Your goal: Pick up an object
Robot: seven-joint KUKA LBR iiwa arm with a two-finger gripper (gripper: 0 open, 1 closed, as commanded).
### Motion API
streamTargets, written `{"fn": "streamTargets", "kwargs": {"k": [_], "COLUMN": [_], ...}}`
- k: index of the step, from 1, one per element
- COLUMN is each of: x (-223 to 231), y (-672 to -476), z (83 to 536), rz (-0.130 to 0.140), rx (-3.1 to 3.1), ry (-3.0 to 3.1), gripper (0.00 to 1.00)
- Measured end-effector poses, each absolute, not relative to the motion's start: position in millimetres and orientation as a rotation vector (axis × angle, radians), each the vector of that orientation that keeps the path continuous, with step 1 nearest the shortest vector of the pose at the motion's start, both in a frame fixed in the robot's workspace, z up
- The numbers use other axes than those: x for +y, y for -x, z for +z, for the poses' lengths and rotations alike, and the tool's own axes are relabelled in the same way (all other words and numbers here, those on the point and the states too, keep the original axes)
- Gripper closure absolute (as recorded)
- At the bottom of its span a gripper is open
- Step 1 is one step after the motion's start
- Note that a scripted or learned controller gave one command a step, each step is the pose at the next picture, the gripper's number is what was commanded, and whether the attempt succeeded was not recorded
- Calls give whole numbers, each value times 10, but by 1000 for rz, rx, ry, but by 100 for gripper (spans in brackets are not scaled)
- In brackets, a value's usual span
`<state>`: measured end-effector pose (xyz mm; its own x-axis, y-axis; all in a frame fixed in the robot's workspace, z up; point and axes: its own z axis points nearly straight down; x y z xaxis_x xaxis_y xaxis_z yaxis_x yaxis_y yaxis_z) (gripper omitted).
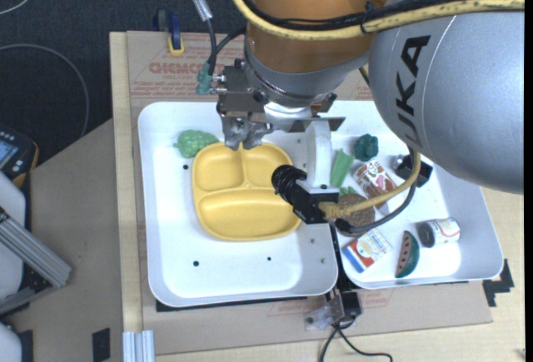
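Two white bins sit side by side on a cardboard-topped bench over dark carpet. My gripper (243,136) hangs at the far rim of one yellow plate (241,194) in the left bin (166,210); its grip I cannot tell. One green lump (195,141) lies beside the plate's far-left corner. White floor stays open nearer the camera. The right bin (466,256) is crowded.

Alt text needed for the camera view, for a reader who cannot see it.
A grey and orange arm's gripper hangs at the far rim of a yellow divided plate in the left white bin. A green object lies beside the plate; the right bin holds small items.
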<state>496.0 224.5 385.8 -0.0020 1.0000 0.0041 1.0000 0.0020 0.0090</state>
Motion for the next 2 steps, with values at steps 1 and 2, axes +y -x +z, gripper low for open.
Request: {"fn": "streamTargets", "kwargs": {"k": [1,2], "x": [1676,1710], "y": [-4782,-4795], "z": [3570,3685], "rz": [-9,0], "rx": [2218,2223], "ry": [-2230,-2220], "gripper": [100,100]}}
